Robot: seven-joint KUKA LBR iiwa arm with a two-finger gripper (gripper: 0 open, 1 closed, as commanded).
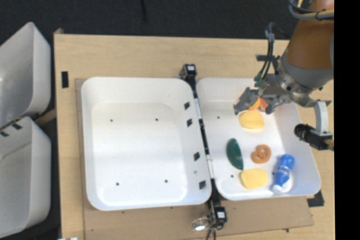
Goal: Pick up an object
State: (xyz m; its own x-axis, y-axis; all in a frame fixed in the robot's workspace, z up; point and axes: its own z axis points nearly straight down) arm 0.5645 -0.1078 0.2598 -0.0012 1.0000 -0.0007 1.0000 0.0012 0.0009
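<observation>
My gripper point(256, 103) hangs over the far part of the right bin point(222, 93), its grey fingers point(243, 103) spread apart. A small orange thing point(258, 103) shows in the gap between them; I cannot tell whether they touch it. Just in front of the gripper lies a yellow lump point(251, 120). Nearer the front are a dark green oval piece point(234, 153), an orange ring point(261, 153), a second yellow lump point(254, 179) and a blue and white bottle point(283, 172) lying on its side.
The left bin point(90, 121) stands beside the right one, with a black-clipped divider rail point(199, 132) between them. The arm's orange band point(308, 42) rises at the right. A black fitting point(310, 135) sits at the right bin's edge.
</observation>
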